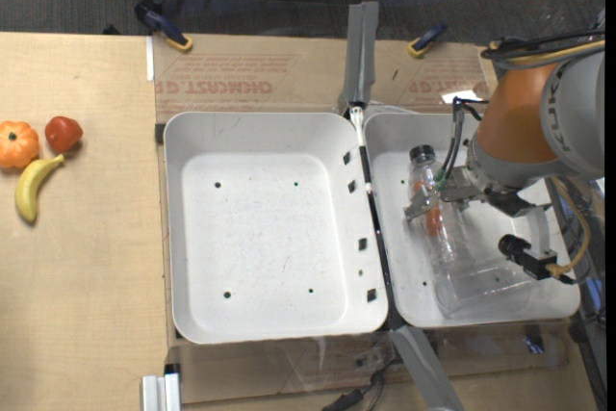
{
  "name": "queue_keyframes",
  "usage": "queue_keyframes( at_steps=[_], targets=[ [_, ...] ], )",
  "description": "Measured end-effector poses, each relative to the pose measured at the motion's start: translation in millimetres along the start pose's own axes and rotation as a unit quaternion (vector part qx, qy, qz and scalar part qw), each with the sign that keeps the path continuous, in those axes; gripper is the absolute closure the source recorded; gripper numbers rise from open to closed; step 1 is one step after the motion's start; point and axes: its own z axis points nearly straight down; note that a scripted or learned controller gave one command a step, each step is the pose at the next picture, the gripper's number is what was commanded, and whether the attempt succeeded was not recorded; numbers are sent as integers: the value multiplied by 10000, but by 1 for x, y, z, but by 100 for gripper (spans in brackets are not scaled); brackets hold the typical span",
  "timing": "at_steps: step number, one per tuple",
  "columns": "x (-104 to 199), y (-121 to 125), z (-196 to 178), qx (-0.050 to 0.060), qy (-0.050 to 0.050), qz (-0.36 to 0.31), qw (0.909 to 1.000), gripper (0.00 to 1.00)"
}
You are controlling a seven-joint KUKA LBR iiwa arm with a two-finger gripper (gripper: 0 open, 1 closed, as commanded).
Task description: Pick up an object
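White plastic makes up both shallow bins on the bench; the left bin has a bare floor marked by a few dark dots, while the right bin holds the clutter. A clear plastic bottle with a dark cap lies in the right bin, cap toward the far wall, its body running down toward the near side; something orange-red shows through or against its middle, too small to name. Beside and below it, near the bin's near-right corner, lies a clear plastic container, see-through enough that its outline is faint.

The grey arm with its orange band reaches in from the right over the right bin; its gripper sits low at the bottle's middle, touching or just over it — whether the fingers are spread or closed on the bottle I cannot tell, since wrist and cables crowd the spot.

On the wooden table left of the bins, well apart from them, sit an orange, a red apple and a banana, close together. Brown cardboard lies behind the bins, held by clamps.
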Motion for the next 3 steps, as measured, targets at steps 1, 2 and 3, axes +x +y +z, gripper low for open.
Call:
queue_keyframes(
  at_steps=[1,2,3],
  targets=[
    [-1,1,-11,-14,-4,17,10000,100],
    [42,64,-99,26,-1,677,9977,100],
    [7,63,-95,100,7,1175,9930,100]
  ],
)
